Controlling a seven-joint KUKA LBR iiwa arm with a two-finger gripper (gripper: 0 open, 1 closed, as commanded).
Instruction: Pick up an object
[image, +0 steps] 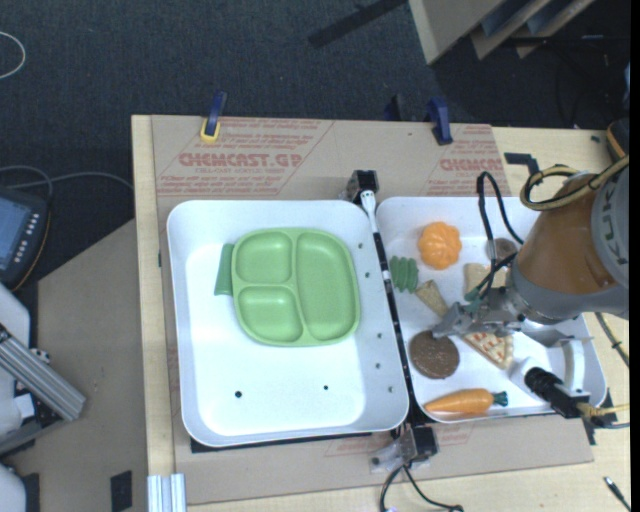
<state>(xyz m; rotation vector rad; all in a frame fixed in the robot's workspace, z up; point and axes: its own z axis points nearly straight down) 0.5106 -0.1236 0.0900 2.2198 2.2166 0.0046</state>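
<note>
The right bin (585, 375) holds several toy foods. An orange ball (440, 245) lies at its back, a green leafy piece (403, 272) by its left wall, and a beige wedge (432, 296) just in front of that. A brown round disc (434, 355) sits beside a pizza slice (490, 347), and a carrot (462, 402) lies along the front wall. My gripper (462, 318) hangs low over the middle of this bin, just above the disc and the pizza slice and to the right of the wedge. Nothing shows between its fingers.
The left bin (200, 300) holds a green divided plate (295, 285). A beige block (476, 277) and a small brownish piece (500, 248) lie behind the gripper. The arm's orange band (565, 250) and black cables cover the right bin's right side.
</note>
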